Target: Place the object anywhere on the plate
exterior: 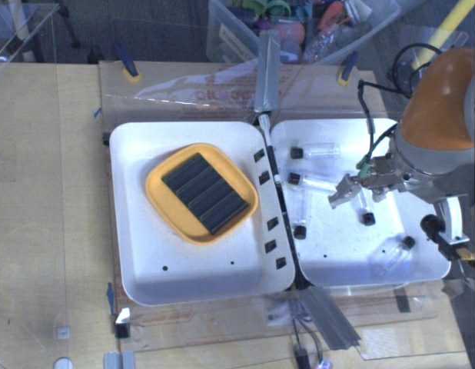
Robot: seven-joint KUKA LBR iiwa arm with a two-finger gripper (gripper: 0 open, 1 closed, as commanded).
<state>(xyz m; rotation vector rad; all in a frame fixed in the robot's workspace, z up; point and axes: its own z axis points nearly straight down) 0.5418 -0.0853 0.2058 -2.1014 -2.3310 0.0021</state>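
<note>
The arm (441, 121) has a rounded grey body with a wide orange band above the wrist. Thin black cables loop along its side. The gripper (347, 192) is metallic grey, and its fingers are short and narrow.

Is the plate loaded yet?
Partly: the yellow plate in the left bin carries only a dark ridged block; the clear vials lie in the right bin.

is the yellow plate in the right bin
No, the yellow plate sits in the left bin, with a dark ribbed block on it; the right bin holds small clear vials.
</note>
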